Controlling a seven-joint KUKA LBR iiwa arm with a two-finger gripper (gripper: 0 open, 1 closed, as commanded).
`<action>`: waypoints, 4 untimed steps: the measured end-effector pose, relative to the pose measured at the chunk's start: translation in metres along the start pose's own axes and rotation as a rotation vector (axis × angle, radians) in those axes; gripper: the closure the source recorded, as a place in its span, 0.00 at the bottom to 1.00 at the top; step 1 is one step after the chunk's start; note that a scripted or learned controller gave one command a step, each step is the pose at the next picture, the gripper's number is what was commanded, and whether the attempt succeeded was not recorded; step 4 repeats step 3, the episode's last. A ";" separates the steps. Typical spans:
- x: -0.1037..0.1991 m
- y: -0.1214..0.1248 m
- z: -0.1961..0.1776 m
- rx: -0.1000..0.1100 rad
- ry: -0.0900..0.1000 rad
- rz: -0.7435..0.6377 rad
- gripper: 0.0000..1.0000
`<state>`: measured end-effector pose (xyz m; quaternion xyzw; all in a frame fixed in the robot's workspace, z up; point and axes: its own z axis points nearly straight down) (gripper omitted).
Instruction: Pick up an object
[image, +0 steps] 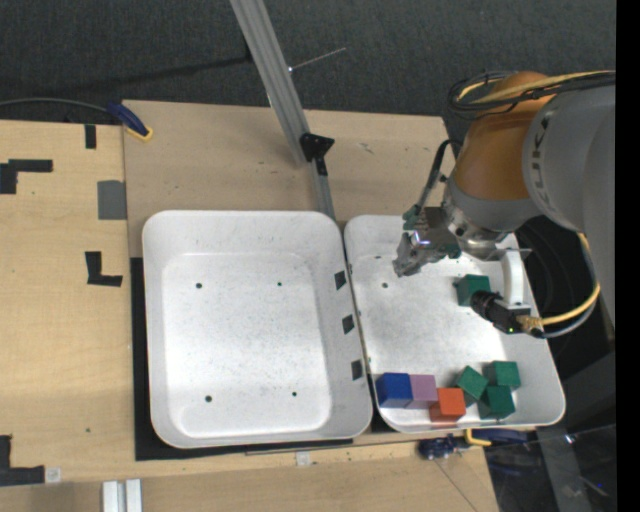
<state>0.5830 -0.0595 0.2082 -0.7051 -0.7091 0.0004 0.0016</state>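
Robotics lab, plywood bench (230, 170), two white bins (160, 300), grey arm (560, 150)

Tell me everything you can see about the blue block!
The blue block is a small cube with a solid, deep blue colour and flat faces that look smooth and hard, maybe painted wood or plastic. It sits flat on the floor of the right bin, near the bin's front left corner. A pale purple block is pressed up beside it on its right. The gripper is far from it, up near the bin's back.
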 end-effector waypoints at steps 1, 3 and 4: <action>0.042 -0.013 -0.002 0.000 0.000 0.000 1.00; 0.142 -0.061 -0.014 0.001 0.000 -0.001 1.00; 0.142 -0.061 -0.014 0.001 0.000 -0.001 1.00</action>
